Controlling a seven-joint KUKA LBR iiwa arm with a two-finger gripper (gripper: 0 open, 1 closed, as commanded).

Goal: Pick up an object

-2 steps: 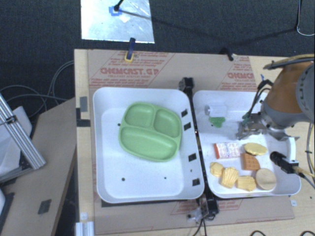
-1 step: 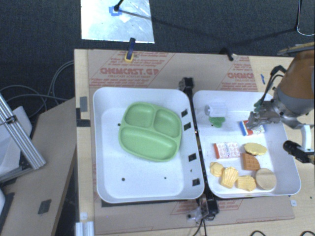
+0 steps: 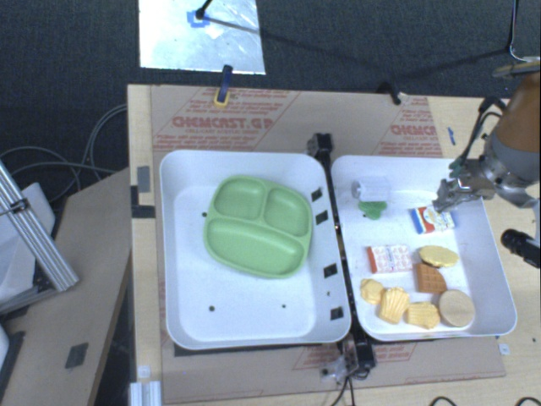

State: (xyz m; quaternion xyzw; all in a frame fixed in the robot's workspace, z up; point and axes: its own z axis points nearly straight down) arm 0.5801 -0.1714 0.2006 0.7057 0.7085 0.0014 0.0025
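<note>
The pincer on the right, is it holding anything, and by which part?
It cannot be told. The pincer sits just above the red, white and blue packet in the right bin, but no thing is visibly between its fingers.

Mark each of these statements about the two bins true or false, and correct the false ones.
1. The green divided plastic plate lies in the left white bin. True.
2. The end effector hangs over the left bin. False: it is over the right white bin, near the small red, white and blue packet.
3. The round tan biscuit sits on the plate. False: it lies in the right bin.
4. The plate has three compartments. True.
</note>
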